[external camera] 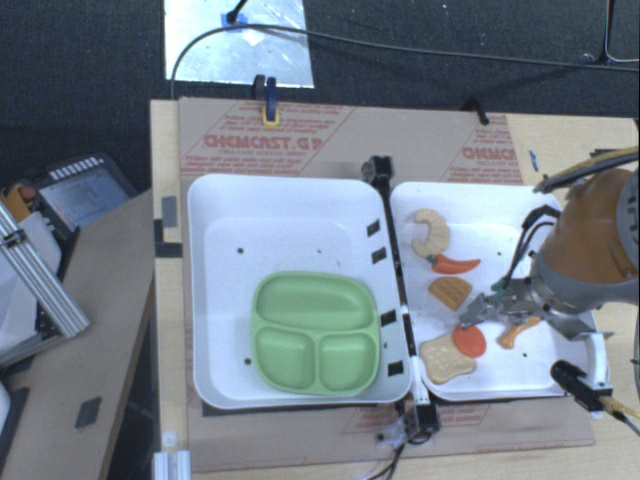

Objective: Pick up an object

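Two-finger grey gripper (478,314) low in right white bin (500,200), fingers look apart just above round red-orange toy slice (470,341), nothing held; best drop straight, centred, then close; tan toast-shaped piece (446,359) touching it crowds; orange wedge (451,292), red chilli (455,264) near; green divided plate (315,331) in left bin.

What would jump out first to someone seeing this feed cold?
Probably the green divided plate sitting alone in the left bin, the biggest patch of colour on the bench. Next, the grey and orange arm reaching over the right bin, its claw low among scattered toy foods: a croissant, a red chili pepper, a toast slice and a red tomato just beneath it.
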You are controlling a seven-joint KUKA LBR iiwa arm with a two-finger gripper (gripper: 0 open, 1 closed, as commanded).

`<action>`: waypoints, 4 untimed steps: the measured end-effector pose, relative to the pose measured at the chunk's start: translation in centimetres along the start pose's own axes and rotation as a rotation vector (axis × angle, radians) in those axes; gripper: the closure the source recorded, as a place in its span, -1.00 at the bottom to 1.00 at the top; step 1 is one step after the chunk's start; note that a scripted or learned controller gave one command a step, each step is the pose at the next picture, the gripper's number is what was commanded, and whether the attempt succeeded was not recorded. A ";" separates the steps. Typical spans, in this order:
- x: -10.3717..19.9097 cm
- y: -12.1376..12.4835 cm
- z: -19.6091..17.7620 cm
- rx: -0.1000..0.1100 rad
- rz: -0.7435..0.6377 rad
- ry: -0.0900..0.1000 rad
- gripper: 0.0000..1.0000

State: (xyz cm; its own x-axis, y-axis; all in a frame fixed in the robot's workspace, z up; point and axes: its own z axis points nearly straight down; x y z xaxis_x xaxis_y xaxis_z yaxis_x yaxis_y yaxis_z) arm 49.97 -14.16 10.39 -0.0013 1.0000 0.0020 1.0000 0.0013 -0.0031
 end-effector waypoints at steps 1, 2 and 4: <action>0.0 0.1 2.0 -0.003 0.000 -0.001 -1.00; 0.0 0.2 0.9 -0.006 -0.001 -0.003 1.00; -0.3 -0.7 -9.5 -0.010 -0.002 -0.004 1.00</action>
State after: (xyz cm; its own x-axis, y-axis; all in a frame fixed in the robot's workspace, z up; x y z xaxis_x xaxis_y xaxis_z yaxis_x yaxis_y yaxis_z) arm 49.30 -14.44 19.92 -0.0032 1.0000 -0.0025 1.0000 0.0032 0.0071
